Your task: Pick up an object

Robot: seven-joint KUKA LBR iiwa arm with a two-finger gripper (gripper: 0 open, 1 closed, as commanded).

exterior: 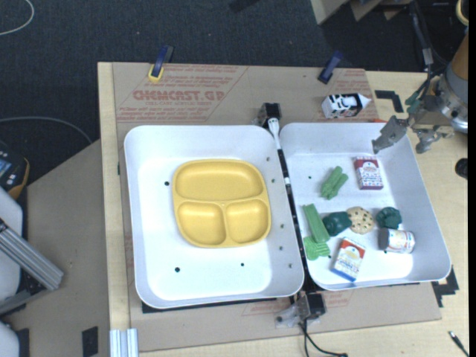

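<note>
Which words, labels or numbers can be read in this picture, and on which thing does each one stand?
"CHEMCAST" followed by letters like "G.P", in red print on the brown protective sheet under the bins; fainter repeats of this print are too blurred to read.
Red packet in the right bin: has a white label, too small to read.
Red, white and blue carton: print too blurred to read.
Small can: label unreadable.
Black-and-white box behind the bins: pattern only, nothing readable.

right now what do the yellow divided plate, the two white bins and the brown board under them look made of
Yellow three-compartment plate: probably moulded plastic, smooth and one even colour with soft sheen and rounded dividers. White shallow bins, left and right: likely thin formed plastic, glossy, with rounded corners and raised rims. Brown board: looks like a sheet in brown paper masking, matte, with repeated red printed lettering; the material beneath cannot be told.
</note>
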